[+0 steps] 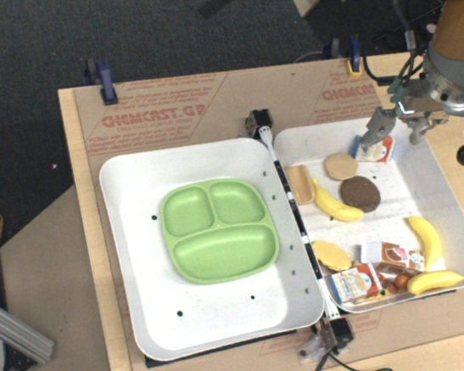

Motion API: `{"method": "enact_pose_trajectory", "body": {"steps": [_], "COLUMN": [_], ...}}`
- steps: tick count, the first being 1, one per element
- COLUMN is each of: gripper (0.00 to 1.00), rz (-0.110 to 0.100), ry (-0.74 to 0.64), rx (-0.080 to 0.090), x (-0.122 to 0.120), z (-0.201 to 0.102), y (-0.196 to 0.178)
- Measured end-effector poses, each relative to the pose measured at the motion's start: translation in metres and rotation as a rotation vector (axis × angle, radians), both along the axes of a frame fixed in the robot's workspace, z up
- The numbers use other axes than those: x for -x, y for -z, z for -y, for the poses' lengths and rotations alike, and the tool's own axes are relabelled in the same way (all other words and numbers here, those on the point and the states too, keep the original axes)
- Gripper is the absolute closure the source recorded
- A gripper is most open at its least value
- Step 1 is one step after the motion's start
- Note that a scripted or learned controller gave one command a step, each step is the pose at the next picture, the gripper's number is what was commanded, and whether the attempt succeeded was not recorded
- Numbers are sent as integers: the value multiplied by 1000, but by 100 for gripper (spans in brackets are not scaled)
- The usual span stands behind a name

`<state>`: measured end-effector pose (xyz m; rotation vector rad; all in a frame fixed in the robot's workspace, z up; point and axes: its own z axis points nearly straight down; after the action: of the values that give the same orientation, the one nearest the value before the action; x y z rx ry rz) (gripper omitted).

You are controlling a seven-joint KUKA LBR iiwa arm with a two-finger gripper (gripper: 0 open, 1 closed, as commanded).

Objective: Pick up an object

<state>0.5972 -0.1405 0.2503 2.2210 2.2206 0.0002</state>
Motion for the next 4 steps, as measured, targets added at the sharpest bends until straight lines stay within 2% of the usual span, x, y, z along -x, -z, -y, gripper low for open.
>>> {"method": "enact_pose_trajectory", "body": {"steps": [1, 2, 4], "gripper": [0, 0, 0], "rz": [7, 10, 8], "ry": [0, -1, 0], "rx": [2, 5, 2], "x": [9, 27, -13], "z": [0, -32, 21], "y": [152, 161, 162]}}
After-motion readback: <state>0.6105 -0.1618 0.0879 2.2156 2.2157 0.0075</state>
